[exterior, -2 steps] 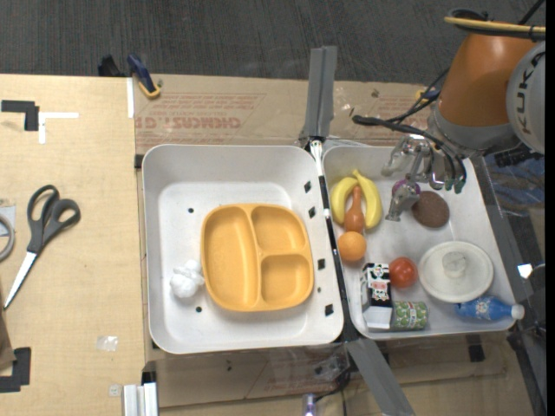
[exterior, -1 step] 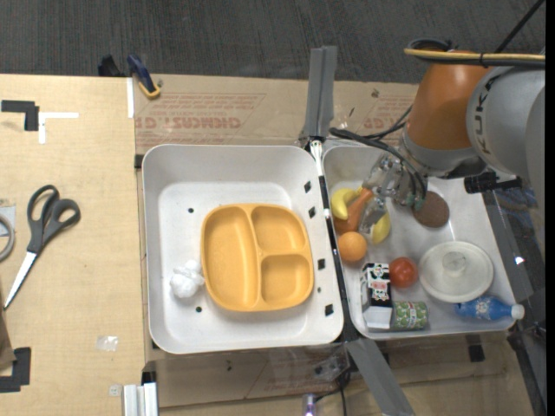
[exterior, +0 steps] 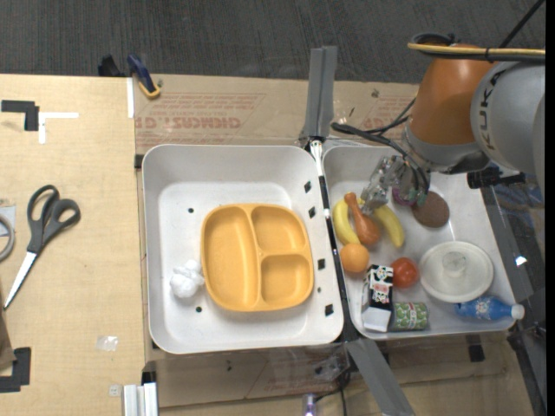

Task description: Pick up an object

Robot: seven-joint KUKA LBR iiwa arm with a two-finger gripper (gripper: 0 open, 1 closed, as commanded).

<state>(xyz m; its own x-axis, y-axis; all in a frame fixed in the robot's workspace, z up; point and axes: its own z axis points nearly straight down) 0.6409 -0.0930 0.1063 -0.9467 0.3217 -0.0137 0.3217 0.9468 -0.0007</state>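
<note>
The gripper (exterior: 379, 193) hangs above the bananas (exterior: 388, 224); its opening cannot be told. Centre it over one banana before you descend.

Yellow tray (exterior: 257, 256), white bin (exterior: 165, 232)

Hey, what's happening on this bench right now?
A robot arm reaches in from the right and has its claw low in the right bin, just above the bananas and beside a brown fruit. Nothing is visibly held. An orange, a tomato, a bowl and a bottle lie nearby. The left bin holds a yellow tray.
</note>
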